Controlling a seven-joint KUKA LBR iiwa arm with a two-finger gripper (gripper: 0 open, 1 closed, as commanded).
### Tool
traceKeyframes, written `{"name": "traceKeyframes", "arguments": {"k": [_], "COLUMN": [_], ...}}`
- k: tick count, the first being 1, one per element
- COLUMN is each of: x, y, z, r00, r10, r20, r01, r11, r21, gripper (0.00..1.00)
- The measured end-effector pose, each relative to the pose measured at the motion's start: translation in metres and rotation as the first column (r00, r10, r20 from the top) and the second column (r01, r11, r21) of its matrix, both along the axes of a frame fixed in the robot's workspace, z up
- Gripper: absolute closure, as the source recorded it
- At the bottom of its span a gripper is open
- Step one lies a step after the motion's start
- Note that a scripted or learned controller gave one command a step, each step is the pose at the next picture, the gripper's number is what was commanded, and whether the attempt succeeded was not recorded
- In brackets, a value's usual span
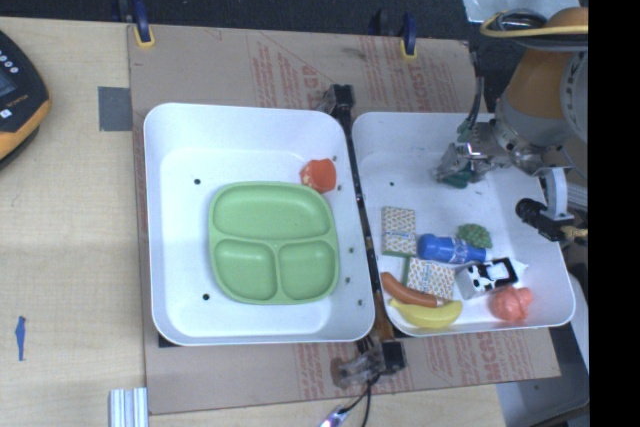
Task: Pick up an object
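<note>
The gripper sits low over the far part of the right bin, on bare floor. A dark green piece shows at its tips, but whether this is a held object or part of the gripper cannot be told, and whether it is open or closed cannot be told either.

The candidate objects lie well apart from it, packed in the near part of the same bin: two patterned blocks, a blue object, a green object, a black-and-white object, a hot dog, a banana and a pink object. An orange object lies in the left bin, beside a green tray.

Risks from here:
- Closing at the present position probably yields an empty grasp, since nothing clearly lies between the tips.
- The cluster is tight; several objects touch. A descent there may push neighbours aside or clip two at once.
- The banana and pink object lie close to the bin wall, which may block one side of the gripper.
</note>
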State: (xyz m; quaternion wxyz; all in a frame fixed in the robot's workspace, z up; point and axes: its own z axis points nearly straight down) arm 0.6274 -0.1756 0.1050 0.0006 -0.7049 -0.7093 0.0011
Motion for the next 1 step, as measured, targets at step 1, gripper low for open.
{"name": "traceKeyframes", "arguments": {"k": [1], "x": [0.0293], "y": [0.0997], "z": [0.0883], "r00": [1.000], "r10": [0.000], "r20": [0.002], "r01": [0.000], "r11": [1.000], "r21": [0.002], "gripper": [1.00]}}
